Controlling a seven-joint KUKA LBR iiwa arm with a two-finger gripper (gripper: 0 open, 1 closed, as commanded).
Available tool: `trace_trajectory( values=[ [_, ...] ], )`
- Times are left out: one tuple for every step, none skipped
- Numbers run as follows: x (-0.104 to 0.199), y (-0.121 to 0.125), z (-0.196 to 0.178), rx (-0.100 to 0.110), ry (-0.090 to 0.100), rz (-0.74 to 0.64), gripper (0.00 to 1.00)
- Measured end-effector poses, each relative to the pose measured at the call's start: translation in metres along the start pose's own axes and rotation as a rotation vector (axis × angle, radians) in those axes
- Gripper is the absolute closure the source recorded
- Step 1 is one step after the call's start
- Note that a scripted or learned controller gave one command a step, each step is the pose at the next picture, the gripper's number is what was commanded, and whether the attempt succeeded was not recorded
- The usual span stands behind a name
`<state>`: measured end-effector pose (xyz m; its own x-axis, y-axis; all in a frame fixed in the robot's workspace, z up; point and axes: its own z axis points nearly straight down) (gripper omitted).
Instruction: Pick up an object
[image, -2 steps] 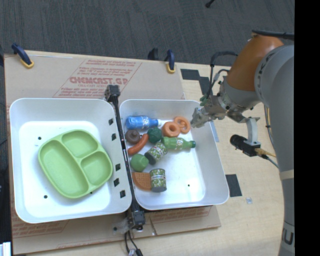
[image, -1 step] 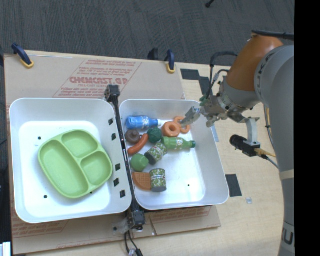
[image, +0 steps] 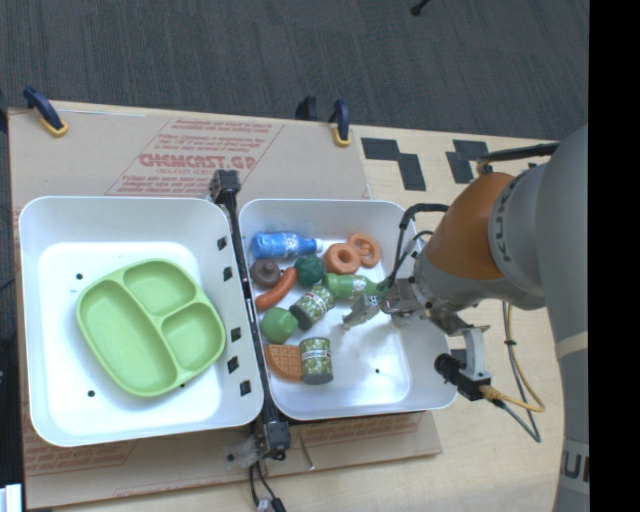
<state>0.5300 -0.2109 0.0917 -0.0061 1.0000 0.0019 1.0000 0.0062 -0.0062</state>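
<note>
In the left bin (image: 40, 330) sits a green plate (image: 150, 325) with three parts. In the right bin (image: 400, 385) I see a blue bottle (image: 283, 244), a brown ring (image: 265, 271), a hot dog (image: 276, 290), a green can (image: 316, 360) and an orange donut (image: 342, 259). My gripper (image: 362, 310) is low at the right side, near a green toy (image: 345, 286). I cannot tell how it is set.

bins (image: 60, 400): glossy white plastic | tray (image: 150, 325): matt green plastic | board (image: 200, 155): printed cardboard

Dark grey carpet floor (image: 200, 50), light wooden bench (image: 500, 420), printed cardboard sheet (image: 200, 160), blue clamps (image: 341, 122) at its edge.
</note>
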Motion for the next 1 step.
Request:
trace_trajectory(
  values=[
    [-0.0003, 0.0009, -0.0083, 0.002, -0.001, -0.004, 1.0]
  ],
)
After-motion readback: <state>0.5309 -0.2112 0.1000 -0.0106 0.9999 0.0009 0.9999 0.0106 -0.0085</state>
